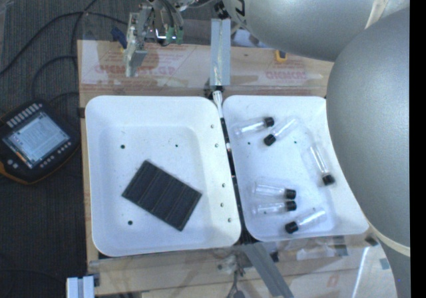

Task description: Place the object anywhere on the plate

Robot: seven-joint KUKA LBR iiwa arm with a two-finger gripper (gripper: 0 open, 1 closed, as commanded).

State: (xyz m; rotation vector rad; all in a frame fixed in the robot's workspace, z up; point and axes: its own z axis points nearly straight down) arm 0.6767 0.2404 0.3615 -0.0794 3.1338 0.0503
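Meanwhile, the Gripper Hangs Past the Far Edge of the Bins

Up at the far edge of the bench, the gripper hangs over a brown cardboard sheet, just past the far rim of the left bin. Whether it is spread or pressed together cannot be told from this angle, and nothing can be seen pinched in it. The grey arm sweeps in from the right and covers the right edge of the right bin.

The plate, a dark ribbed rectangle, lies flat and askew near the near edge of the left bin, alone there.

Six clear vials with black caps lie on their sides in the right bin. Two of them lie close together near the far edge. One lies by the right edge, partly under the arm. Two more lie side by side towards the near edge, and the last lies by the near right corner. All are well apart from the plate.

A control pendant rests on the dark floor left of the bench.
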